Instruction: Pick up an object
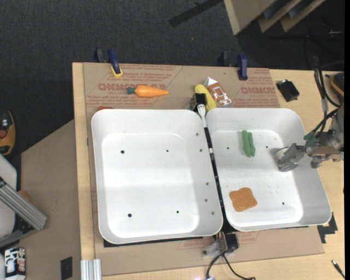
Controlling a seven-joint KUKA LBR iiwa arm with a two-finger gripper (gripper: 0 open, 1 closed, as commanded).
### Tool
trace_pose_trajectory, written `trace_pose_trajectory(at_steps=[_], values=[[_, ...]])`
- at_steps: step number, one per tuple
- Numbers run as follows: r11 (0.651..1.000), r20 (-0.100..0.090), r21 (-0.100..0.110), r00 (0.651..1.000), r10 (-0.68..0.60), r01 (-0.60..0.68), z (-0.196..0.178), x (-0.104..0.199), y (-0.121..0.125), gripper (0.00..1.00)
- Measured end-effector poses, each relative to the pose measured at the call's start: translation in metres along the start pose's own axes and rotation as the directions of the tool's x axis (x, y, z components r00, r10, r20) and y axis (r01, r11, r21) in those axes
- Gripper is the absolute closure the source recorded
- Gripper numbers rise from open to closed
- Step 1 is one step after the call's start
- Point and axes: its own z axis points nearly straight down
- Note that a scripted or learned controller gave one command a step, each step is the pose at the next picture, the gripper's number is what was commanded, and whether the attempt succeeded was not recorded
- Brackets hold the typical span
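Green pod [248, 143] and orange cookie [243, 199] lie well apart in my right bin [314, 202]; gripper [284, 159] hovers between, grip state unreadable — it may close on nothing.

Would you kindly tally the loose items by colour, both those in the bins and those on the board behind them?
Green: 1, the green piece in the right bin.
Orange: 2, the flat orange piece in that bin and the carrot on the board.
Yellow: 1, the yellow item on the board.
Orange-and-white: 1, the small packet beside it.
Total: 5.

Dark carpet floor [82, 33] around a brown board bench [164, 79], wooden furniture [268, 13] beyond
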Motion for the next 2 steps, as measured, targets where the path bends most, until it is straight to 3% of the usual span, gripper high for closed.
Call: trace_pose_trajectory(at_steps=[1, 2], values=[[1.000, 0.001, -0.003, 1.000, -0.001, 0.001, -0.011, 0.000, 0.001, 1.00], [1.000, 0.002, -0.004, 1.000, -0.001, 0.001, -0.037, 0.005, -0.003, 1.00]])
